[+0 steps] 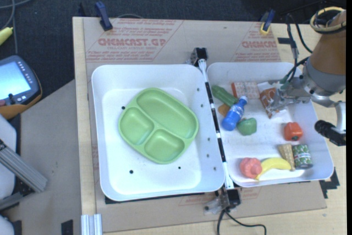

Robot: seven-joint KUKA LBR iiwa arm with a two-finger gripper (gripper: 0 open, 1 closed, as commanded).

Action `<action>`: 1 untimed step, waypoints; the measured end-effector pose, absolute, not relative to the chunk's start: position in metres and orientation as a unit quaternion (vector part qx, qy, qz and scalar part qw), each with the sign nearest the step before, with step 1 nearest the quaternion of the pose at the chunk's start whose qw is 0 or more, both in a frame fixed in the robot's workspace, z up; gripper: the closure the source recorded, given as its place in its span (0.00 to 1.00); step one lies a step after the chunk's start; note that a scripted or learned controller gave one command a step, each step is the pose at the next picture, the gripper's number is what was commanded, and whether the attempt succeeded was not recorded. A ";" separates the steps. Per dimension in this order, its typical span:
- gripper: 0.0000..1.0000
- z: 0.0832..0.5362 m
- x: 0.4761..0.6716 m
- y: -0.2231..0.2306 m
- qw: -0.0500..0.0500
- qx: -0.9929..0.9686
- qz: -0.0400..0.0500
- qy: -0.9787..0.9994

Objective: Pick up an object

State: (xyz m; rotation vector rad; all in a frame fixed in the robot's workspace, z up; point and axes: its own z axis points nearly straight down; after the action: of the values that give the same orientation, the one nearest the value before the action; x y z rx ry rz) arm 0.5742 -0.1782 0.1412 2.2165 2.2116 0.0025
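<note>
The two bins, one at centre left [104, 118] and one at right [324, 165], were white. The divided plate [159, 125] in the left one was pale green. In the right bin the bottle [234, 113] was blue with a white cap, the pepper [247, 126] green, the banana [275, 164] yellow, and a round fruit [250, 167] pink-red. A small block [293, 131] was orange. The can [302, 156] had a green label. The surface [165, 41] was light brown with red letters. Two clamps [102, 14] at the upper edge were blue.
</note>
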 end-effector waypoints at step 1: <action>1.00 0.219 0.571 -0.154 0.004 0.706 0.002 0.708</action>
State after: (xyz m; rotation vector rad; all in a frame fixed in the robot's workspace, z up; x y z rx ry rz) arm 0.5712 -0.1542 0.2187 2.2126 2.2195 0.0065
